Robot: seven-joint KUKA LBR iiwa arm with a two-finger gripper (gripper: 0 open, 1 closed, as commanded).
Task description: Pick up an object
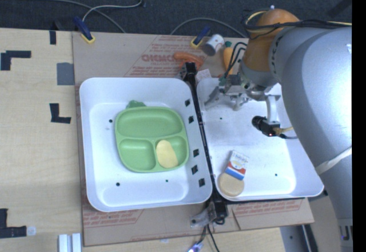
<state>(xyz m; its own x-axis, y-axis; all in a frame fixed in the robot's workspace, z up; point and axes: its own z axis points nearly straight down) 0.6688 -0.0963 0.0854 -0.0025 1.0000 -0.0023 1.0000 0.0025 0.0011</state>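
Hovering over the smooth right bin [286, 179], the end effector [227, 95]'s state is unreadable.

Green divided plate [150, 138] carries a pale yellow piece [167, 154]; both bins [97, 131] are white; a tan disc [231, 185] and a white, red and blue packet [237, 166].
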